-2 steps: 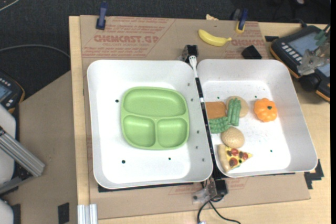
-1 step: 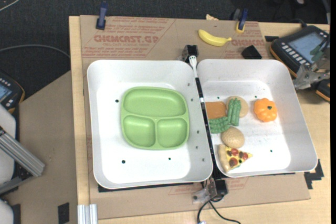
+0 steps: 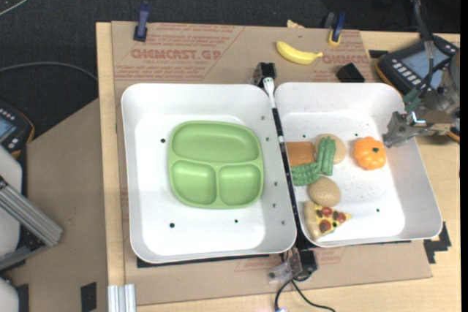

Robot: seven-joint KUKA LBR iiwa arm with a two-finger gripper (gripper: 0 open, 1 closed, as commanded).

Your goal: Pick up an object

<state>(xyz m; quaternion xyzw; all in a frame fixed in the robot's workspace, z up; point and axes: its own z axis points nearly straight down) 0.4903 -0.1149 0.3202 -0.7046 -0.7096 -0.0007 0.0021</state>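
In the left bin a green divided plate (image 3: 216, 173) lies alone. The right bin (image 3: 409, 223) holds the food toys, the orange pumpkin (image 3: 369, 153) rightmost — just left of and slightly below the hand (image 3: 398, 129) at the frame's right edge. Whether the hand is spread or closed I cannot tell — it seems to hold nothing.

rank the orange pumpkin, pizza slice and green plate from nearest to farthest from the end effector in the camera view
1. Orange pumpkin: just left of the end effector, in the right bin.
2. Pizza slice: near the right bin's front edge.
3. Green plate: in the left bin.
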